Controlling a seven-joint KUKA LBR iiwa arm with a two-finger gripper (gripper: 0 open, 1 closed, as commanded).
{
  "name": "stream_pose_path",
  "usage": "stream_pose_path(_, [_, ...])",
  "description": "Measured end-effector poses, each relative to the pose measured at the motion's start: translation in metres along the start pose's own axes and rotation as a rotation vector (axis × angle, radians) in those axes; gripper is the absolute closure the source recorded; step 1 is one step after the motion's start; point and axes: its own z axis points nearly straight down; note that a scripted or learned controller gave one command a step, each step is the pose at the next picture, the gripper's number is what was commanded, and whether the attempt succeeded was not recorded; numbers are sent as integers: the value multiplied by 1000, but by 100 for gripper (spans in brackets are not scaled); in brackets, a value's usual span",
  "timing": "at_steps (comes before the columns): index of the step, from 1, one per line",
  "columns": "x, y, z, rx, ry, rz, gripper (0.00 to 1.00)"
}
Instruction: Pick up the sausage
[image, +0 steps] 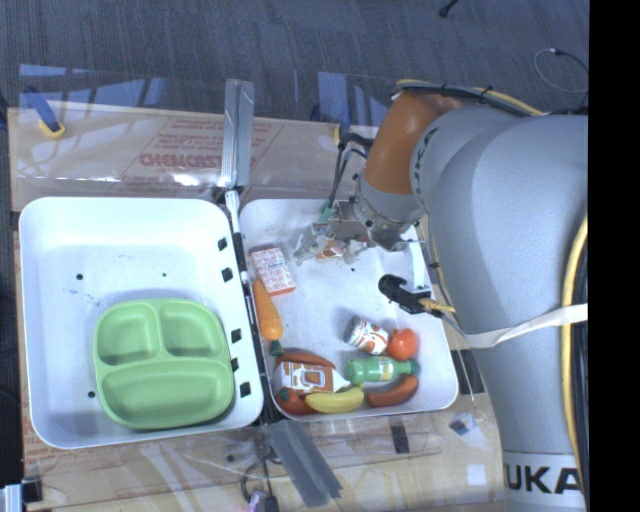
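In the camera view, the sausage (392, 392), reddish-brown and curved, lies at the near right corner of the right bin (330, 300), touching a green bottle (378, 371) and a banana (334, 401), with a tomato (402, 344) just beyond. Mid-bin lies bare. The gripper (330, 240) hovers near the far wall; its grip I cannot tell. The left bin (60, 250) holds a green tray (163, 363).

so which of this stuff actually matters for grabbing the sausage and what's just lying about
For the job:
- sausage, at the near edge of the right bin
- gripper, at the far end of that bin

Just lying about:
- green tray in the left bin
- carrot
- banana
- green bottle
- tomato
- small can
- red-and-white packet
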Motion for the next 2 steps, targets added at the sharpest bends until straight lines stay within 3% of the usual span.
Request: stream_pose_path(2, [0, 0, 0, 0, 0, 0, 0])
